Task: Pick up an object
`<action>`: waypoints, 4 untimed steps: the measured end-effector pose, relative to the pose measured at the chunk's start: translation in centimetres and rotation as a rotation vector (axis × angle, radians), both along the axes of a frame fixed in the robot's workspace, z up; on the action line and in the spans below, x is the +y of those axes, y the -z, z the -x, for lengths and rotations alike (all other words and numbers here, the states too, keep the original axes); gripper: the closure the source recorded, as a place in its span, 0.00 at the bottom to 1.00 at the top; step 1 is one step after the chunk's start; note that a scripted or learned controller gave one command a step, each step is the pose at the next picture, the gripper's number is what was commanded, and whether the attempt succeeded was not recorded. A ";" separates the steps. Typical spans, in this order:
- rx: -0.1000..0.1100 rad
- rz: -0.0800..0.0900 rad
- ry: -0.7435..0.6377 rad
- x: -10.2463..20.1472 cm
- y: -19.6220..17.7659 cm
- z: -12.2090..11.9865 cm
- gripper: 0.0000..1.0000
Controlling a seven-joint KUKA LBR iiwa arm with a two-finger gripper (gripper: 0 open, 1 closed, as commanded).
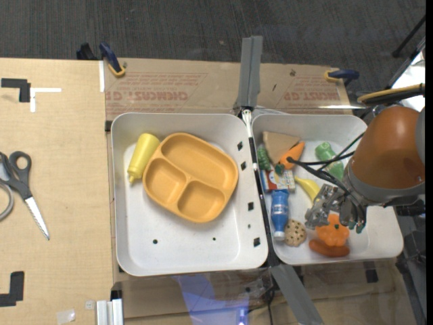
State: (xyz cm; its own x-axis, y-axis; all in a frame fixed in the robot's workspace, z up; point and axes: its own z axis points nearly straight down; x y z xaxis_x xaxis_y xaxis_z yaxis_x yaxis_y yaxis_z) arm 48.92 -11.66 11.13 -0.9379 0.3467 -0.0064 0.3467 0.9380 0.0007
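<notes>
One hand (pixel 333 215) low over orange toy (pixel 331 239) | we cannot tell its state | cookie (pixel 294 233) beside, crowding the pick

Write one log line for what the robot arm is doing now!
phase: reaching | gripper: low in right bin, over orange toy | grasp: unconfirmed | left bin: yellow tray, yellow bottle

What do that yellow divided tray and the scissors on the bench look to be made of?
The divided tray looks like moulded plastic: one even orange-yellow colour, rounded edges, a soft sheen. The scissors seem to have bright metal blades, pale and reflective, with dark grey handles, probably plastic, though that is hard to confirm.
</notes>
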 end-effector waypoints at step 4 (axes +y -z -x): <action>0.001 -0.001 0.145 -4.2 0.9 0.9 1.00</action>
State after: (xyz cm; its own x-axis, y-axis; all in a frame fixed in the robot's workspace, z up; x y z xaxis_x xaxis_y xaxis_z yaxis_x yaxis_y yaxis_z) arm 47.99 -15.82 10.19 -0.8782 0.4783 -0.0055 0.4784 0.8782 0.0011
